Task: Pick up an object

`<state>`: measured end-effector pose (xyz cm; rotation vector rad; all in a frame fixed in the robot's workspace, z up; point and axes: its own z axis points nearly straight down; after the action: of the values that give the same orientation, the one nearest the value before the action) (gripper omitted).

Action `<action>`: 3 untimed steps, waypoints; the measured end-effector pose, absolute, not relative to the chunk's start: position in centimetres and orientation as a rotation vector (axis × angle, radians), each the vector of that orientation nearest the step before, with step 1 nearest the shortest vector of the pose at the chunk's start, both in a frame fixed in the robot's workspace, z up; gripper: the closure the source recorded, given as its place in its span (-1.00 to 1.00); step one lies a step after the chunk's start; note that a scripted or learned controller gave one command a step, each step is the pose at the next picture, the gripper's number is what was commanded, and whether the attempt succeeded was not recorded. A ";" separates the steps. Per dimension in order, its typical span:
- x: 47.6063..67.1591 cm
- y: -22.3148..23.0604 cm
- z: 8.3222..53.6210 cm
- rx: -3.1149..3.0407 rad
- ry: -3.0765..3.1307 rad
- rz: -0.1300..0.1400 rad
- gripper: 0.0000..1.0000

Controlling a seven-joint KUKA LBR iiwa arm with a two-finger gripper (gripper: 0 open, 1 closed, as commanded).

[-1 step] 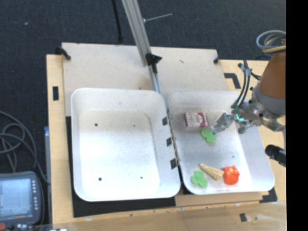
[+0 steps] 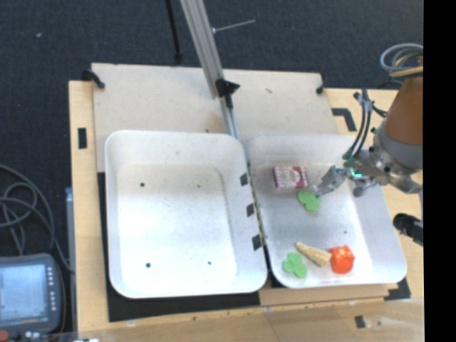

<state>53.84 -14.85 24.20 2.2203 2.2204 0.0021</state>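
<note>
Reaching in from the right, gripper (image 2: 329,183) low over the right bin (image 2: 370,262), slanted down and to the left. Cannot tell how far open; too small and blurred at the tip. Nothing visibly held. Tip just above a green clover-shaped piece (image 2: 309,201), close enough that touching or apart cannot be told.

Left of the tip, near: a small pink-and-white box (image 2: 289,177), lying on the bin floor. Well below the tip, toward the near rim: a tan cone (image 2: 313,254) lying on its side, its wide end touching or just beside a red-orange piece (image 2: 343,259). Left of the cone, just beside it: a second green clover-shaped piece (image 2: 294,265).

Behind the gripper, to the right: grey wrist with the orange band (image 2: 407,112) above, cables looping over it. Farther left, past the shared rims: left bin (image 2: 121,162), well apart from the tool. Above and left: a metal pole (image 2: 201,38) rising at a slant from the bench (image 2: 285,91), its foot near the gap between the bins, not crossing the tip.
</note>
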 end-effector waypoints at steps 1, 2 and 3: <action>52.8 -15.1 18.9 2.223 2.221 -0.005 -1.00; 53.7 -15.0 14.0 2.227 2.217 -0.005 -1.00; 53.7 -15.2 9.9 2.224 2.218 -0.005 -1.00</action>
<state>53.67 -15.19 9.88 2.2240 2.2181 -0.0047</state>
